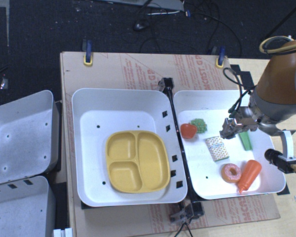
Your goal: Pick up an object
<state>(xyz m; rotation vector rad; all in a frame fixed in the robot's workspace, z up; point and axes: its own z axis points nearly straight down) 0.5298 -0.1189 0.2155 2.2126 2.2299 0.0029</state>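
Camera view: right bin (274, 181) six items (one perhaps green stick (245, 140)); claw (229, 131) state unclear.

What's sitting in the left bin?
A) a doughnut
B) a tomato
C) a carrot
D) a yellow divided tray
D: the yellow tray lies in the left bin, while the doughnut, carrot and tomato are all in the right bin.

Even overhead light, bright white bins (138, 100), soft shadows, slightly grainy focus
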